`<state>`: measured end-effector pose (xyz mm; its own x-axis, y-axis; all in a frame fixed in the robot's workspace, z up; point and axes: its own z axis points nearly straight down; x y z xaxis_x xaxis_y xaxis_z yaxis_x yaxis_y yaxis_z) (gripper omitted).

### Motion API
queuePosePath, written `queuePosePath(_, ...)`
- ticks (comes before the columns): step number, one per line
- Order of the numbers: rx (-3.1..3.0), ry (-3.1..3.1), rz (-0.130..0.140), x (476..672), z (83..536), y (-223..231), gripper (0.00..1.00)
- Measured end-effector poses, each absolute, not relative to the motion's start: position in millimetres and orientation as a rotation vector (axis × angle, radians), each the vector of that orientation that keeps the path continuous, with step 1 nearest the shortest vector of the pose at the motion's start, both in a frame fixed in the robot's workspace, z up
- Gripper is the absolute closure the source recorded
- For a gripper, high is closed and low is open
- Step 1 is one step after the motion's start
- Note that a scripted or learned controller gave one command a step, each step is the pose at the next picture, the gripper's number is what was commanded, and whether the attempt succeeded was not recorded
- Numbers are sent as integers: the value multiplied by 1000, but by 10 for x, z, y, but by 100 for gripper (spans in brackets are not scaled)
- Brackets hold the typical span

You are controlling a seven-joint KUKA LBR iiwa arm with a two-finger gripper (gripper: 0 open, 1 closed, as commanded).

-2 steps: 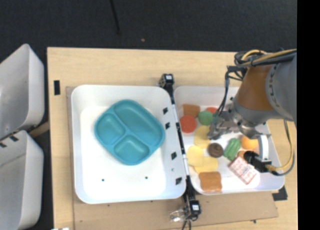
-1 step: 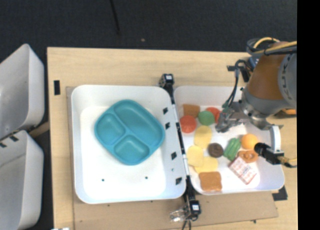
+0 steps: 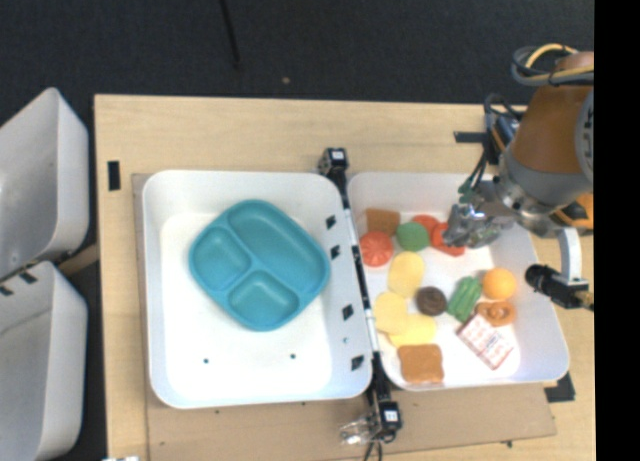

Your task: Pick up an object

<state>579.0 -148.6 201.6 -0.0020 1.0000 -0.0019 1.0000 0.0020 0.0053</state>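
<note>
We are down low in the right bin (image 3: 545,349) now, with the gripper (image 3: 470,226) hanging at the far side of the toy-food pile, the grey arm (image 3: 545,139) and its orange band coming in from the right edge of the bench. Right under the tool sits a red piece (image 3: 441,237), partly covered by it, and that looks to us like the object being gone for; we cannot tell whether it is gripped or merely touched, and the tool's state cannot be read from this angle. What the next move turns on, in our judgement, is that the red piece lies just to the tool's left and slightly nearer the camera, pressed against the green round piece (image 3: 411,236), so there is little room on that side. Beyond the green one lie a red tomato-like piece (image 3: 376,248) and a brown block (image 3: 382,220); nearer us are a yellow disc (image 3: 406,272), a dark round piece (image 3: 431,300), a green pepper shape (image 3: 463,297) and an orange ball (image 3: 499,283). The left bin (image 3: 170,349) holds a blue divided tray (image 3: 259,264), well apart from all this
</note>
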Motion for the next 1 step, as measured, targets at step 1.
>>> queuePosePath(1, 2216, 2222, 3, 5800, 2428, -1499, 100)
